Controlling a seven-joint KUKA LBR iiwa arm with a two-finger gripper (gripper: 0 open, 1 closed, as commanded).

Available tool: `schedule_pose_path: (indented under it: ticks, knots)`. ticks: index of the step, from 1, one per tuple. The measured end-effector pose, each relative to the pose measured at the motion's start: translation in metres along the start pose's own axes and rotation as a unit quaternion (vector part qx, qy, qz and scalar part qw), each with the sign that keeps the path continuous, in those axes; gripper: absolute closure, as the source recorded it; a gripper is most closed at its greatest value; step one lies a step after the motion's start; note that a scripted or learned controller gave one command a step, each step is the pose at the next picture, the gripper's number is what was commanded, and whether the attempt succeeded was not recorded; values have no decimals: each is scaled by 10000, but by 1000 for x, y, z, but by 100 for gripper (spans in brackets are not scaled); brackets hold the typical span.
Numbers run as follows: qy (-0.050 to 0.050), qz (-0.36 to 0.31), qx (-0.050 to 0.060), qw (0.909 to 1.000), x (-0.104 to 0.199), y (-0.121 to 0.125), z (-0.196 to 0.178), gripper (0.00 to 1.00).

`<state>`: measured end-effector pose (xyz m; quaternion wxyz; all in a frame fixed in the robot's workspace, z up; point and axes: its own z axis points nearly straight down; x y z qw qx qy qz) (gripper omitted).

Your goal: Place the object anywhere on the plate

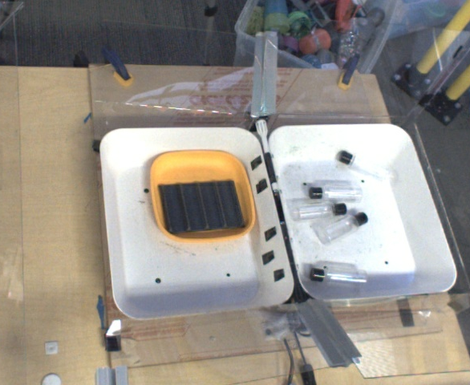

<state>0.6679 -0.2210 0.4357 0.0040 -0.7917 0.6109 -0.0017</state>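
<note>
An orange plate with rounded corners sits in the left white bin, slightly back of its middle. A dark grey ribbed slab lies flat on the plate and covers most of its floor. Several clear vials with black caps lie scattered in the right white bin. One vial is near the middle, another vial lies by the front wall, and a small vial is toward the back.
A row of black clips runs along the seam between the bins. A clear tub of coloured toys stands behind the bench. Yellow and black gear sits at the back right. Bare wooden bench stretches to the left.
</note>
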Motion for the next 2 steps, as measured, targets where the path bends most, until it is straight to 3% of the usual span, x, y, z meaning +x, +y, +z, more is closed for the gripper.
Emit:
schedule_pose_path:
  ticks: [1,2]
  knots:
    - [-6,-682,-16,9977,-5,-1,0,100]
    - [-3,-1813,-8,9834,-8,-2,0,100]
